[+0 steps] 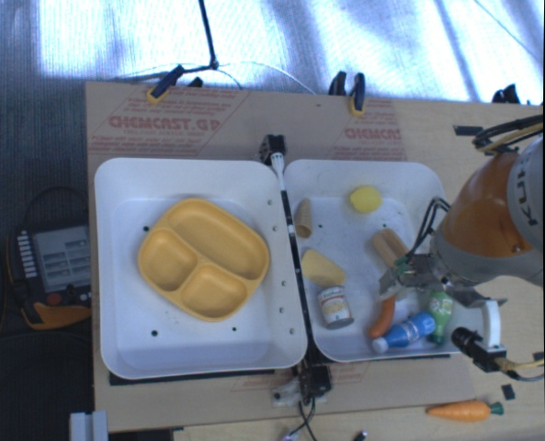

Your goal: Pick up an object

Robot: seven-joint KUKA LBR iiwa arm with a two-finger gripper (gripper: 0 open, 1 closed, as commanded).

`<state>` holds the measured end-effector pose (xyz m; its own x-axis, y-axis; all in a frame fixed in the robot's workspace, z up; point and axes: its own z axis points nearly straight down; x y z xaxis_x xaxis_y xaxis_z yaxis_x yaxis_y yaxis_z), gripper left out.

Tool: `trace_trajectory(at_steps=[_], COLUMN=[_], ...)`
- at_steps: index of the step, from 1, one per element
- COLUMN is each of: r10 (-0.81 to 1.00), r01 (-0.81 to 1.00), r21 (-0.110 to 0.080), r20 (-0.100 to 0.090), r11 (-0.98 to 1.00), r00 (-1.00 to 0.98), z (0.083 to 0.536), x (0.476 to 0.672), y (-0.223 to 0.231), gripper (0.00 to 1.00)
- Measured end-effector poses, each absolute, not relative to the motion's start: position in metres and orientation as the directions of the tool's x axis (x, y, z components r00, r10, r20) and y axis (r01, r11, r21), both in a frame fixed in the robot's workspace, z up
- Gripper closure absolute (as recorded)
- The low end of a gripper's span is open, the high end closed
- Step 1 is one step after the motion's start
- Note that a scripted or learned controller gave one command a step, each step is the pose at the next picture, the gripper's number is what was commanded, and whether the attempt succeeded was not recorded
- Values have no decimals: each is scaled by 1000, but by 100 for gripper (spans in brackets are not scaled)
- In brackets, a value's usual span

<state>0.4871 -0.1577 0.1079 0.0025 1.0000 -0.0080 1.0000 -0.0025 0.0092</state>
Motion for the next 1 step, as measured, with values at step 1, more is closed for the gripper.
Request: trace_trajectory(at_steps=[1], r10=[1000], r01=[1000], r21=[1], r20=[-1], r11=[1], r00=[-1], z=[251], x=[484], y=[-112], gripper=[100])
